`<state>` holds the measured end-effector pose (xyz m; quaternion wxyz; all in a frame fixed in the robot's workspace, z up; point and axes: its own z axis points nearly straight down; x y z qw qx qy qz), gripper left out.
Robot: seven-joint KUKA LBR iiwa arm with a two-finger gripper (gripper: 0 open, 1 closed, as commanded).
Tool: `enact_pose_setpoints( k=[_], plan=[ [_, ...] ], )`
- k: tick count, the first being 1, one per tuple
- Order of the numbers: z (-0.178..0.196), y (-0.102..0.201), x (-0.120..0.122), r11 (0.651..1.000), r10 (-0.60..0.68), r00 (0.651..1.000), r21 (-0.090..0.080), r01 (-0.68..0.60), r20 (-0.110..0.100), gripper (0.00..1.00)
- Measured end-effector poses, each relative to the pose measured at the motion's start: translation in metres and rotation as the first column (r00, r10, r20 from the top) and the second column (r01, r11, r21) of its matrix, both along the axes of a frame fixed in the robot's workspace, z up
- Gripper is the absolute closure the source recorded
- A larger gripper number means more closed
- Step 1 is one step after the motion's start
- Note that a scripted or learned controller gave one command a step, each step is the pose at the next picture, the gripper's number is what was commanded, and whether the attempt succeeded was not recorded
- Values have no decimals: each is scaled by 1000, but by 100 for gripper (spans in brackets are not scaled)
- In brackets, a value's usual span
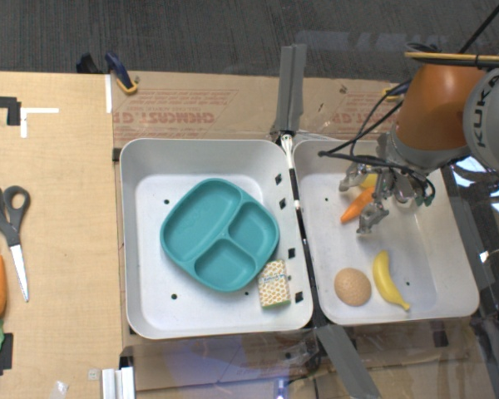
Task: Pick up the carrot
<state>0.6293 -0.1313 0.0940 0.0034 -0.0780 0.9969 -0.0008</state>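
The small orange carrot [354, 209] is in the right bin [449, 299], in its upper middle part, pointing down-left. My gripper [360, 200] hangs from the orange-banded wrist directly over it, one grey finger [350, 181] above the carrot and the other finger [370, 219] below it. The carrot lies between the two fingers and they are shut on it. Its upper end is hidden under the gripper body. I cannot tell whether the carrot is off the bin floor.
A yellow banana [389, 281] and a tan round potato [353, 287] lie near the right bin's front. The left bin [141, 181] holds a teal divided plate [220, 234] and a small patterned sponge [274, 285]. Scissors [8, 223] lie on the bench at far left.
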Motion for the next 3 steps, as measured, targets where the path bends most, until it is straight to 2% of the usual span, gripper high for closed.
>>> enact_pose_setpoints(
  k=[1, 2, 3],
  plan=[
    [10, 0, 2, 1000, -2, 1000, 1, 2, 5, 100],
    [74, -62, 3, 847, 532, 847, 0, -532, -1, 100],
    [133, -12, -6, 870, 494, 870, 1, -494, -1, 100]
  ],
)
